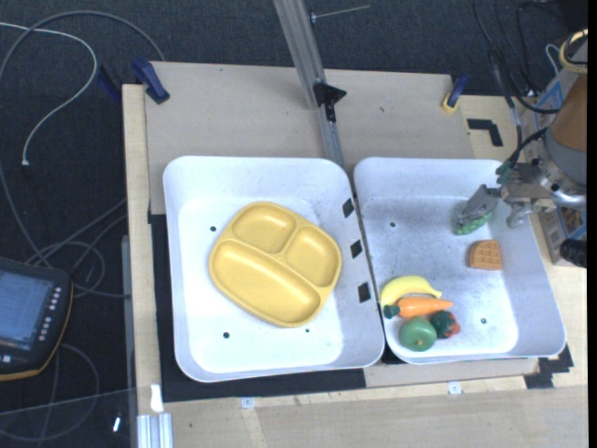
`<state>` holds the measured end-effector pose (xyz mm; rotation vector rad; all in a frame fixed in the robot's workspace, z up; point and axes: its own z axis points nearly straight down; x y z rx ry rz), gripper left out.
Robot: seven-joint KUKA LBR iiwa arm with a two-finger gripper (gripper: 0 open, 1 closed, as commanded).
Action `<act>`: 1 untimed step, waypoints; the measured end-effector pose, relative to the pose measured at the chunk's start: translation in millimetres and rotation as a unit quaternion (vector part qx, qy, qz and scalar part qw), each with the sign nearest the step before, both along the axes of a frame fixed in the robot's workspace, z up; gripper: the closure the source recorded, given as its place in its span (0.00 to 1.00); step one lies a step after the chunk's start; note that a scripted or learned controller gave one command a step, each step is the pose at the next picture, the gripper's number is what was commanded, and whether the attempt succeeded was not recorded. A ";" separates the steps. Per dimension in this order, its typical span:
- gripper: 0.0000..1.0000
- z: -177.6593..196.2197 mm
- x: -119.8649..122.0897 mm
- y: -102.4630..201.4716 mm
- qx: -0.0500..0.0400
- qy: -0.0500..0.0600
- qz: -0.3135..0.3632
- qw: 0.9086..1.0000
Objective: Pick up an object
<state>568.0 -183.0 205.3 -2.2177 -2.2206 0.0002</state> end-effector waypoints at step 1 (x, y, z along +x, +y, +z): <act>0.00 0.0 0.0 0.0 0.000 0.000 0.000 1.000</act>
